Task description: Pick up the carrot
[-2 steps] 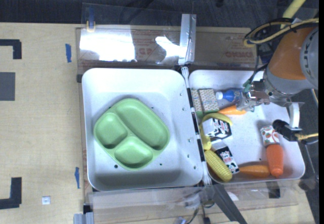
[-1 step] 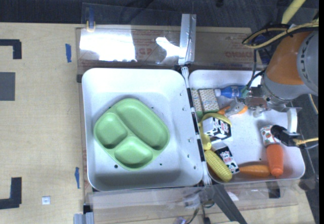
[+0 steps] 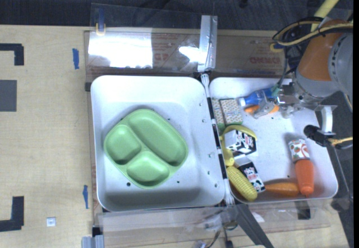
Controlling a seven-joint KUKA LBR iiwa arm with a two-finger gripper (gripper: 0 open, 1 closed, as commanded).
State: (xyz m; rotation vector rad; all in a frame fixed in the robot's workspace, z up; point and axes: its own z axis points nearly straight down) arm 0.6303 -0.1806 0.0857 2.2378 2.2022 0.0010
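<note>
Carrot [image 3: 282, 188] lay flat along the near edge of the right bin [image 3: 331, 188], its tip pointing toward the corn [image 3: 241, 182] at the bin's near left corner. Just beside the carrot's right end stood an orange bottle [image 3: 303, 169] with a red and white top. A yellow banana [image 3: 228, 139] curved around a black and white carton [image 3: 243, 143] near the bin's left wall. The gripper [image 3: 291, 99] hung over the far part of the right bin, close to a blue bottle [image 3: 257, 99], well apart from the carrot; whether it was apart or together could not be told. The left bin [image 3: 112, 92] held a green divided tray [image 3: 146, 146].
</note>
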